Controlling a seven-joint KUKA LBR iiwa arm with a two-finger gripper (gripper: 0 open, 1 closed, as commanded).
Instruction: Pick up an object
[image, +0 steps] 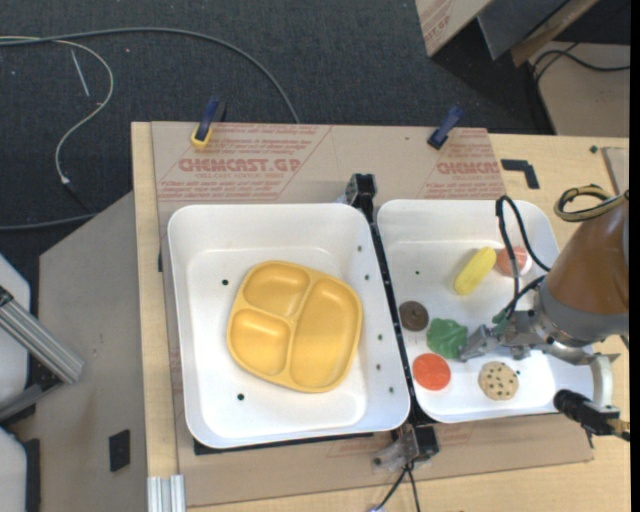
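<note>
Gripper (487, 340) low in right bin (440, 225), beside green toy (446, 337); finger opening unclear, grasp cannot be told. Cookie (497, 380) and orange disc (432, 372) crowd close: risk of nudging neighbours or closing on nothing.

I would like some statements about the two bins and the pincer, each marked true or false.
1. The yellow divided plate lies in the left bin. True.
2. The cookie lies on that plate. False: it lies in the right bin.
3. The pincer is beside the green object. True.
4. The orange disc lies in the left bin. False: it lies in the right bin.
</note>
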